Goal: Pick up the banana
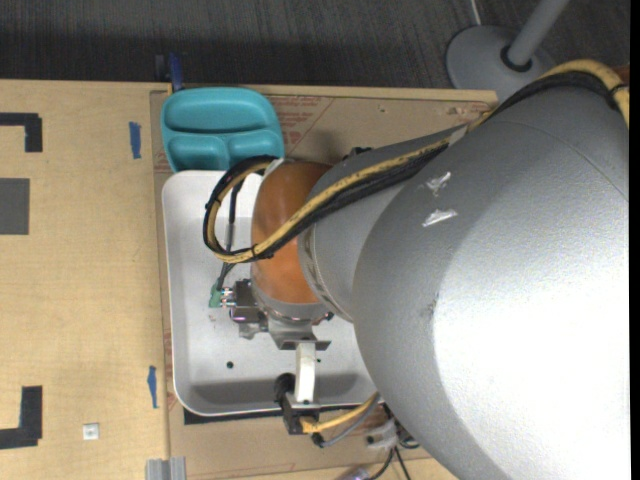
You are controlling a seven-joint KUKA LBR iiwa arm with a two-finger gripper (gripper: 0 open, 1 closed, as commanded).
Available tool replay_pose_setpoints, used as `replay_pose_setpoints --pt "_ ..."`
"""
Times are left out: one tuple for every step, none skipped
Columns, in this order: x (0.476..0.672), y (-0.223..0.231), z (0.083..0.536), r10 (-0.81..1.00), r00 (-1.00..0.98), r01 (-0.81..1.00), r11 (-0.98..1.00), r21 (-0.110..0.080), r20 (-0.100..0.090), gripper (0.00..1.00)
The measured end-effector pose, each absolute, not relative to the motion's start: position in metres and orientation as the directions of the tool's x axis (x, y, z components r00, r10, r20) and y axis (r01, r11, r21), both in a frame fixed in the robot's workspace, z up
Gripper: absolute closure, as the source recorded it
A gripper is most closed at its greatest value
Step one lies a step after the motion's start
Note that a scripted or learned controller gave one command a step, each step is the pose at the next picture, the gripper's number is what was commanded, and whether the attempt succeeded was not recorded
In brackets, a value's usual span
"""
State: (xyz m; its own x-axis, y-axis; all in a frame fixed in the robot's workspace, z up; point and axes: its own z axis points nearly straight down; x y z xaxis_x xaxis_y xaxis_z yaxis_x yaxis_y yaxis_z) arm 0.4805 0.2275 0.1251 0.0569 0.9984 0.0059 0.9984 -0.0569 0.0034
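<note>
Over the white bin (190,298) the grey arm (470,268) reaches in from the right, its orange band (285,238) and wrist hanging above the bin's middle and covering much of its floor. A teal moulded thing (220,128) sits at the bin's far end, touching the rim. Whether the gripper (258,313) under the wrist is apart or together cannot be told, nor where the banana lies.

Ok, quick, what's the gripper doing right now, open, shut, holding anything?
Gripper: cannot be told from this angle; it hangs over the white bin.
</note>
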Motion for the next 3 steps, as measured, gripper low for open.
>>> replay_pose_setpoints --pt "0.481 0.228 0.135 0.998 0.057 0.998 -0.057 0.004 0.006 1.0" --pt "0.481 0.228 0.144 0.998 0.057 0.998 -0.057 0.005 0.006 1.0" --pt "0.481 0.229 0.154 0.998 0.056 0.998 -0.057 0.005 0.006 1.0"
